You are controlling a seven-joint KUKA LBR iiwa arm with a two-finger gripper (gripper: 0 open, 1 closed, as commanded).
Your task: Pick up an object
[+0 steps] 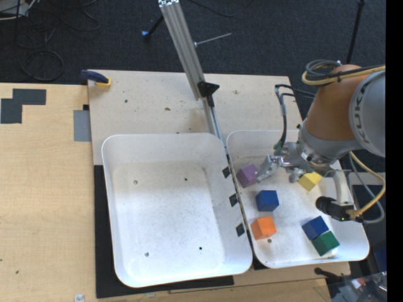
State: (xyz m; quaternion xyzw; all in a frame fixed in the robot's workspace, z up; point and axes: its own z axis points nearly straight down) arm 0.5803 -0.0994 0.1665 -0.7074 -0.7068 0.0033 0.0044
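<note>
The right bin (352,257) holds several small blocks. A purple block (247,175) lies by its left wall, with a blue block (267,200) and an orange block (264,227) below it. A yellow block (310,181) sits under the arm's wrist. Another blue block (314,226) touches a green block (325,242) near the front right corner. My gripper (281,167) hangs low over the bin's back part, between the purple and yellow blocks. It is open with nothing between its fingers.
The left bin (119,150) lies beside the right one, with black clips (233,199) along the shared wall. A slanted aluminium rail (186,49) rises behind the bins. Cables (368,206) loop off the arm at the right.
</note>
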